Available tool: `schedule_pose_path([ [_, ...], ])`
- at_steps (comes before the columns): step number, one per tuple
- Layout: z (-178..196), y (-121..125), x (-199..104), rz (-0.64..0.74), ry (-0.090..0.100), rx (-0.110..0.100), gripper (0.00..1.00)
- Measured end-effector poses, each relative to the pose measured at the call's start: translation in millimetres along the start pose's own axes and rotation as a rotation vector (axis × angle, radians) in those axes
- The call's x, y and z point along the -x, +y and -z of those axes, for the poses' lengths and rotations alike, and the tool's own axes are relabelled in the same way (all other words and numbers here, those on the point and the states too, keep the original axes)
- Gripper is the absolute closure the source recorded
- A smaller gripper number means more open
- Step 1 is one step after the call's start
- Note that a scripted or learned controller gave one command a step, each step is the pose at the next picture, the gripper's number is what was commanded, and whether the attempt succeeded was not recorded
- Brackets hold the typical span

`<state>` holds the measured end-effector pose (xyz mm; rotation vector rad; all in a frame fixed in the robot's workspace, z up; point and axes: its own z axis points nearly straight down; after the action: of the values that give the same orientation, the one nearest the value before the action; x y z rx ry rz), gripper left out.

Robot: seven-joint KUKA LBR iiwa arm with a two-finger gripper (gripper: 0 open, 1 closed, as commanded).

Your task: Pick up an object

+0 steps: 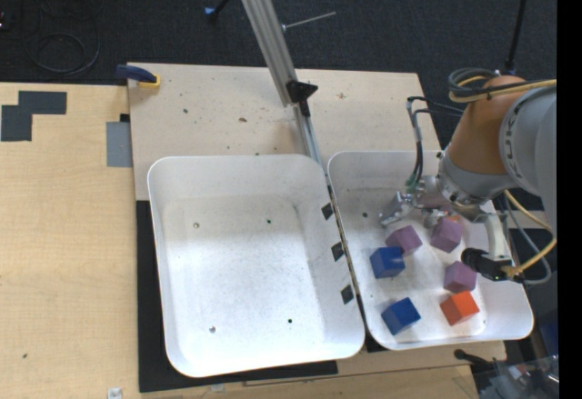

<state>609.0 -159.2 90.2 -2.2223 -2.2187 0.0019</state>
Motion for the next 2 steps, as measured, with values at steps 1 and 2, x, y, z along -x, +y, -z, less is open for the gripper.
schedule_pose_path([
  [1,10.5,-0.2,0.7,-0.004,0.001,0.000,1.00],
  [2,60.4,7.2,-5.7,0.004,0.000,0.004,1.00],
])
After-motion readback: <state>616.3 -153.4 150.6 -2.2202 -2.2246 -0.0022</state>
